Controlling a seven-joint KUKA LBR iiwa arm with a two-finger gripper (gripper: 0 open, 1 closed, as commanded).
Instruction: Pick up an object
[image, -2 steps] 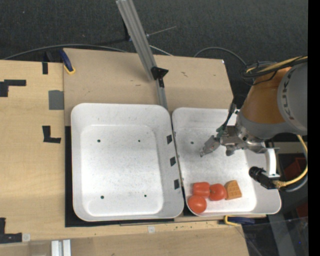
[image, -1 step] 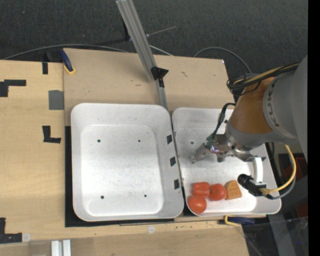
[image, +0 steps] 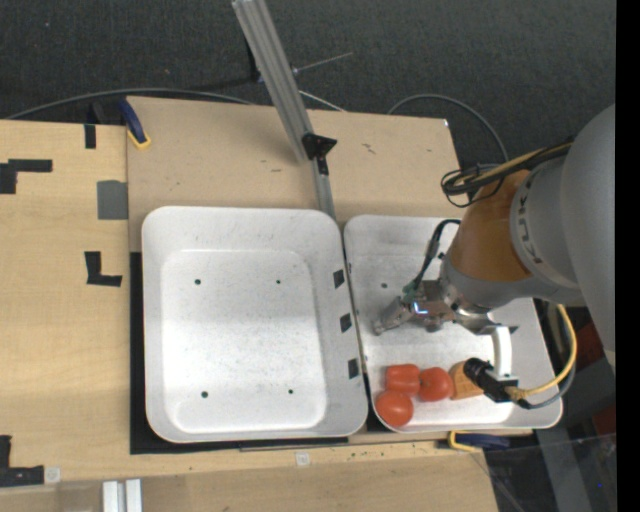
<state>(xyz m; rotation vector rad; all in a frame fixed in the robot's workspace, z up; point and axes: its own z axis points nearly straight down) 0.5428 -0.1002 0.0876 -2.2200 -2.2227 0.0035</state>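
Two white bins sit side by side, and the right bin (image: 375, 240) has three red lumps (image: 412, 388) bunched at its lower edge in the lower right of the frame. The gripper (image: 392, 318) hangs above them over the bin floor, near but apart. Whether it is open cannot be told.

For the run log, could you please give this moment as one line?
claw: in right white bin | red rounded objects: near edge, apart from claw | nothing held
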